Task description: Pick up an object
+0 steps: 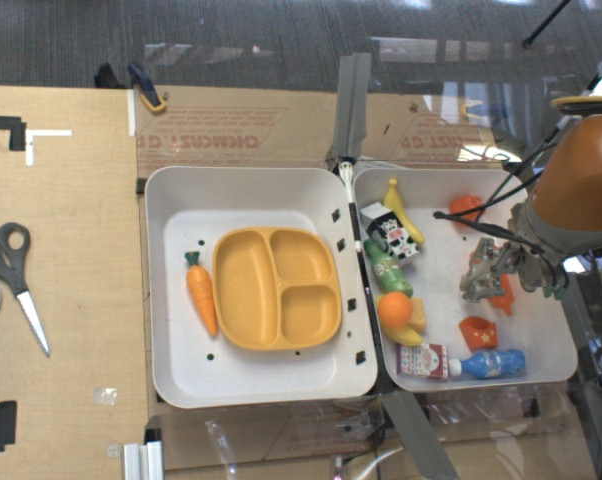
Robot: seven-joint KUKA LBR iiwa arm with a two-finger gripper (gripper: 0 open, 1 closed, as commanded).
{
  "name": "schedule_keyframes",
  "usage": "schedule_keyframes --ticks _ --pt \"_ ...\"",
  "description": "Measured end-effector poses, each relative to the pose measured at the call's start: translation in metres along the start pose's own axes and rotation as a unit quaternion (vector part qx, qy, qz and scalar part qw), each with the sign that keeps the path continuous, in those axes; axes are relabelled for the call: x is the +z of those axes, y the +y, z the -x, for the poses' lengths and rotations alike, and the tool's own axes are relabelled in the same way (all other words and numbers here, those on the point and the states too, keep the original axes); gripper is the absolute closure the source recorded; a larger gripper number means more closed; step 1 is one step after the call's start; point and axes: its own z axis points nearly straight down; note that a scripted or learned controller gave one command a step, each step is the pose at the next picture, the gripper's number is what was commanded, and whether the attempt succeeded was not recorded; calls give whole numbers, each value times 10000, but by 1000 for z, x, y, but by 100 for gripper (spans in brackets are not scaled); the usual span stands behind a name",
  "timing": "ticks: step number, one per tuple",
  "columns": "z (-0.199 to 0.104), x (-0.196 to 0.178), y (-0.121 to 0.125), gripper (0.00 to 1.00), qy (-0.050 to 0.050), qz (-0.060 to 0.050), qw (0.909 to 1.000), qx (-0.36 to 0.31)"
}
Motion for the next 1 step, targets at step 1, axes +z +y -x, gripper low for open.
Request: schedule_keyframes --ticks 1 --pt "21 -90 44 100 18 2 9918 1275"
